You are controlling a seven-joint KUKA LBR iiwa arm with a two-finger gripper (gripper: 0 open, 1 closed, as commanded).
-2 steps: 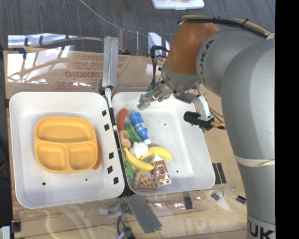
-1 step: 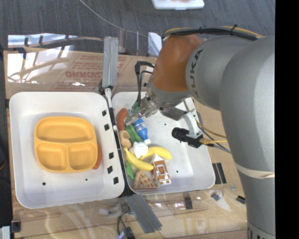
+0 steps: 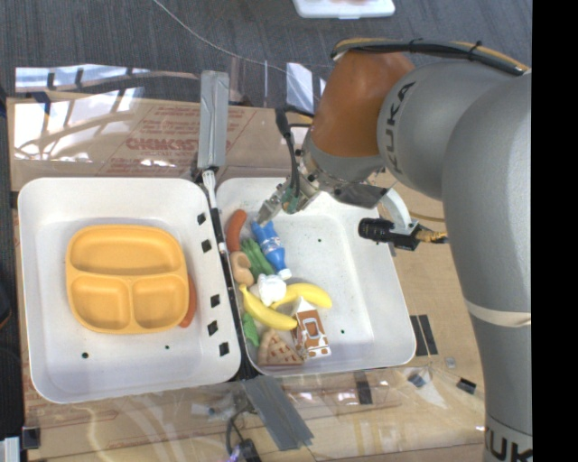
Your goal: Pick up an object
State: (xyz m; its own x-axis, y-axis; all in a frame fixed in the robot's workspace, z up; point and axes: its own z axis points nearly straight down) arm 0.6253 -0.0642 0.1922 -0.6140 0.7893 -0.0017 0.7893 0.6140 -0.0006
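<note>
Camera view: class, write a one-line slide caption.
KUKA arm's gripper hovers over toy food piled in the right bin; a yellow divided tray sits in the left bin.

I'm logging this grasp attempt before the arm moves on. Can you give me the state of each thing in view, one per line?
pincer: low over the right bin's upper left, holding nothing I can see.
blue bottle: lying flat just below the pincer.
bananas: lying in the pile, not lifted.
yellow tray: flat in the left bin, compartments bare.
right bin: toys heaped along its left wall.

Arm [image 3: 452, 135] cut off at right edge; white item [image 3: 344, 7] cropped at top; jaws state unclear.
</note>
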